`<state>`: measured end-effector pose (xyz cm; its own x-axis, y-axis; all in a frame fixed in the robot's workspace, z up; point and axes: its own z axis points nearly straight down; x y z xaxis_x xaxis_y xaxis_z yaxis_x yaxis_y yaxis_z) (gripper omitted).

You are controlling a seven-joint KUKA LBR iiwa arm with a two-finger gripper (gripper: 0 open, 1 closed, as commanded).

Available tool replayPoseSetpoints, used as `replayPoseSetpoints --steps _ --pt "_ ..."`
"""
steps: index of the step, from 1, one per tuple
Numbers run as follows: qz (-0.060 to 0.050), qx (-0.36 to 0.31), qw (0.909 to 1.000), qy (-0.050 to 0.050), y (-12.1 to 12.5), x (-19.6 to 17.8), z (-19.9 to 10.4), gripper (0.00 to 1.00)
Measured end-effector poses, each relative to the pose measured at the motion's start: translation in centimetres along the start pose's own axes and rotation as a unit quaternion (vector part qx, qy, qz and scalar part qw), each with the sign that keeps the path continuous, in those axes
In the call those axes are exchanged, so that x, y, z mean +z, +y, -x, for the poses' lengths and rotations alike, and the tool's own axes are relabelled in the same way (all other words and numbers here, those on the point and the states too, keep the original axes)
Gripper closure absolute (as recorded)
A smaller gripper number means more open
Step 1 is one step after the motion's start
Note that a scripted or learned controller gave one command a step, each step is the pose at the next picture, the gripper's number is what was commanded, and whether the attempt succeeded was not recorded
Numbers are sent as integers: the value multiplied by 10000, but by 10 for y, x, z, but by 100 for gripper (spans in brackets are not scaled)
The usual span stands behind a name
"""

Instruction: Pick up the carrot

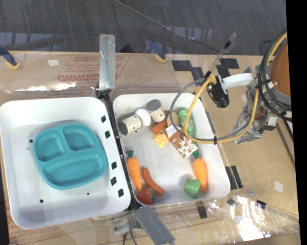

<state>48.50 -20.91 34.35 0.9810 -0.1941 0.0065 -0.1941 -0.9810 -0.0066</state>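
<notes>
Heads up: your gripper [250, 125] hangs outside the right bin [220, 190], off its right side, and you can't tell from here whether it's open or shut. The nearer carrot [200, 172] lies left of it and toward the bin's front right corner, long axis roughly front to back, with a green lump [192, 187] touching its tip. It's smooth, orange and tapered. A second carrot [134, 172] sits by the left wall, well apart.
</notes>
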Motion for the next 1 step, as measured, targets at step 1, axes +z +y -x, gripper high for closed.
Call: replayPoseSetpoints --steps 1 --pt "-6 -1 10000 -6 -1 -15 -1 100"
